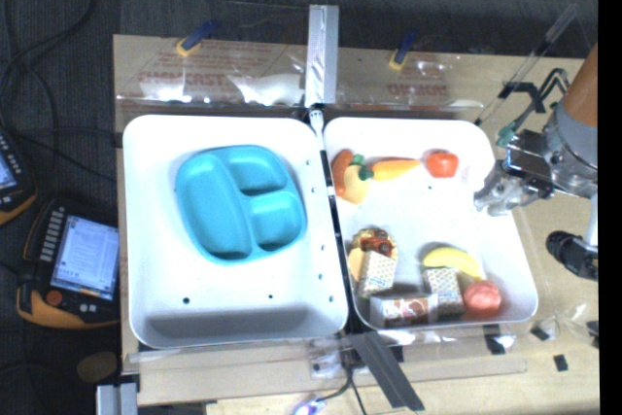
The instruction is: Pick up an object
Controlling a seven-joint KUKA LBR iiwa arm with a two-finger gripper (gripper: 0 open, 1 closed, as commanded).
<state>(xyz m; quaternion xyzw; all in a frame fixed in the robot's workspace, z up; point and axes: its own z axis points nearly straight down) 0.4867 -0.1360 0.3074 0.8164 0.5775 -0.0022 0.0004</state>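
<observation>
White plastic makes up the two bins on my bench. The left bin (pixel 146 238) carries a blue divided tray (pixel 240 201), which takes up much of its floor. The right bin (pixel 505 238) holds the small things I can pick from. Along its far side lie a carrot (pixel 394 168) and a tomato (pixel 441 163), with a yellow and orange fruit (pixel 347 178) at the left end, against the wall between the bins. Nearer the front sit a banana (pixel 452 259), a red ball (pixel 482 297), and a cluster of small printed boxes (pixel 413 294); their labels are too small for me to read. A round brown treat (pixel 373 241) rests just behind the boxes.

My gripper (pixel 498 196) hangs over the right rim of the right bin, well apart from every item. I cannot tell how it is set.

Clear plastic sheets (pixel 233 78) with faint reddish printing I cannot read lie behind the bins. A handheld screen unit (pixel 73 262) sits on the floor to the left.
</observation>
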